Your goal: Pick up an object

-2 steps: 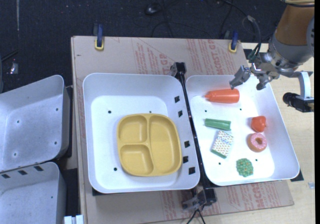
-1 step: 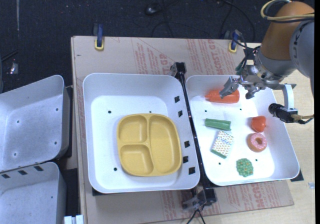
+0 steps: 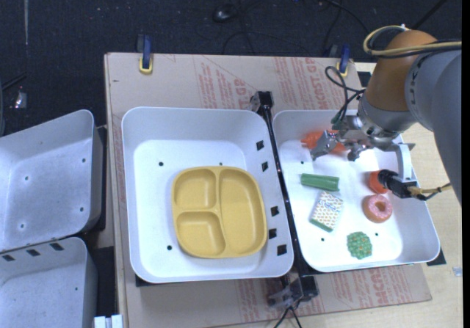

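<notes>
My gripper [image 3: 338, 149] hangs low over the back of the right bin [image 3: 418, 246], its two fingers spread apart and open with nothing between them. An orange-red object [image 3: 313, 139] lies just left of the left finger [image 3: 322, 148], touching or nearly touching it. In front of the gripper lie a green cylinder [image 3: 319, 181], a patterned block [image 3: 327, 210], a pink ring [image 3: 378, 208], a green bumpy ball [image 3: 359, 244] and a small red object [image 3: 377, 180].
The left bin [image 3: 147, 172] holds a yellow divided plate [image 3: 219, 211]. A black divider [image 3: 277, 187] runs between the two bins. Two white bin lids [image 3: 44, 172] lie off the bench to the left.
</notes>
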Controlling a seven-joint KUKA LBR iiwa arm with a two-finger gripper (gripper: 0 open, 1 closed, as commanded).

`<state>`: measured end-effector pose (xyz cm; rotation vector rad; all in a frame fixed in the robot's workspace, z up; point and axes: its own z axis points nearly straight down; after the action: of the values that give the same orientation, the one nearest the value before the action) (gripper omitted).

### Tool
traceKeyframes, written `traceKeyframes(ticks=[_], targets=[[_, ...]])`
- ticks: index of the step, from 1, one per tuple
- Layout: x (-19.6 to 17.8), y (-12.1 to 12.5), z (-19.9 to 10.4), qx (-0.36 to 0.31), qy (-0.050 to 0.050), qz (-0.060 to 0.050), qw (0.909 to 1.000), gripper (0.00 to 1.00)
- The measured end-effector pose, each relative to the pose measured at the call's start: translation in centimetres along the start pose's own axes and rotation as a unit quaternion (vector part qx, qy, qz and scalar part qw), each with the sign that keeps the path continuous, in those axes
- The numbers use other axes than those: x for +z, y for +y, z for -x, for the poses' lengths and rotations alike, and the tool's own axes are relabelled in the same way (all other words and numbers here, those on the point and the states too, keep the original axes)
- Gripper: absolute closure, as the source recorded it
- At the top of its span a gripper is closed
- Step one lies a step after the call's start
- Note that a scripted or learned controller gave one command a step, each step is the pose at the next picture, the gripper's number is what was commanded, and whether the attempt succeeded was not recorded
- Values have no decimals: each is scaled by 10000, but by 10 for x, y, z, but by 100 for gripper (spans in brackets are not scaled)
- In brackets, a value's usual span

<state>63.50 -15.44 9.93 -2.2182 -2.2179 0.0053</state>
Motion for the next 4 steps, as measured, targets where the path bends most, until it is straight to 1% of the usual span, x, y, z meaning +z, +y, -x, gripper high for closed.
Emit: traceKeyframes(ticks=[1,2,3,4], targets=[[-15,2,0,-1,-12,42,10000,100],[-75,3,9,4,-19,65,10000,100],[-130,4,10,-12,-19,69,10000,100],[-121,-14,-39,-34,3,22,10000,100]])
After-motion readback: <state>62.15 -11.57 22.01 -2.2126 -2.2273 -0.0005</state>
